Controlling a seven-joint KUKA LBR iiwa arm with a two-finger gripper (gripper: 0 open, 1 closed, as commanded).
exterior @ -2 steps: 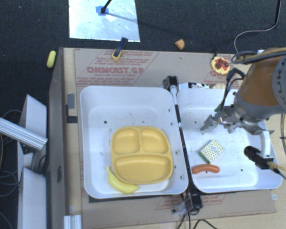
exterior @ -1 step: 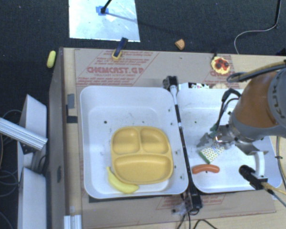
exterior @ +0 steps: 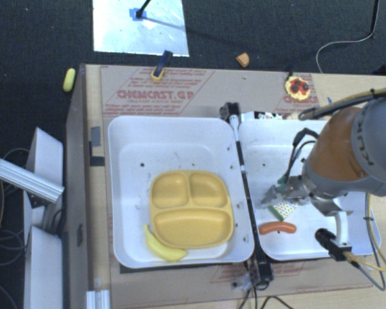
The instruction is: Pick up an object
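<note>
Over the right bin (exterior: 289,250), the arm (exterior: 347,153) is seen reaching in from the right, with the gripper (exterior: 280,198) lowered near the bin's middle. Whether the jaws are open or closed cannot be told. A hot dog (exterior: 277,228) lies on the bin floor just below the gripper, and a small patterned item (exterior: 284,209) lies between them. Inside the left bin (exterior: 135,134), a yellow divided plate (exterior: 192,208) is set, with a banana (exterior: 162,248) touching its lower left edge.
</note>
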